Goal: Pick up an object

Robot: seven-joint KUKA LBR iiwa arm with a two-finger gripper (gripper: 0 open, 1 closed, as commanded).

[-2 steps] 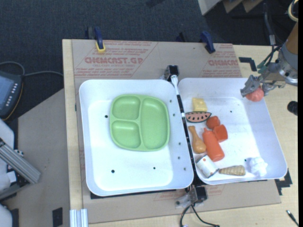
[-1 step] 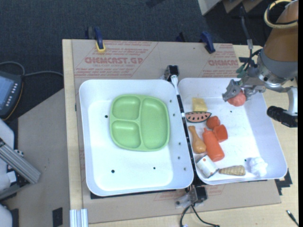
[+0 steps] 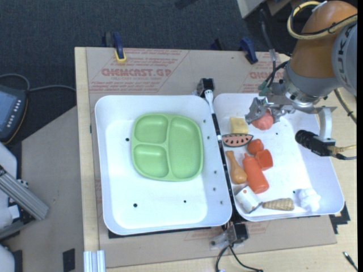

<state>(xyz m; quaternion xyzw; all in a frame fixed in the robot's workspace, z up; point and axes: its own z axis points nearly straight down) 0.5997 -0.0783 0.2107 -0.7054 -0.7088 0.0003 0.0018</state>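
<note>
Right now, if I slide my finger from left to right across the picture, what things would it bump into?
green plate → yellow block → pink-red ball → white crumpled lump

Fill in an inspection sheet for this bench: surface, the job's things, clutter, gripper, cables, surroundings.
Surface: brown board bearing a left bin and a right bin, both white, side by side.
Job's things: the right bin holds a yellow block, melon slice, carrot, drumstick, cone and a pink-red lump.
Clutter: green divided plate lying flat in the left bin.
Gripper: the gripper is over the right bin's far end, right at the pink-red lump; a grasp cannot be told.
Cables: loose wires at the board's near edge.
Surroundings: dark carpet, blue clamps on the board's far edge, a screen at left.
</note>
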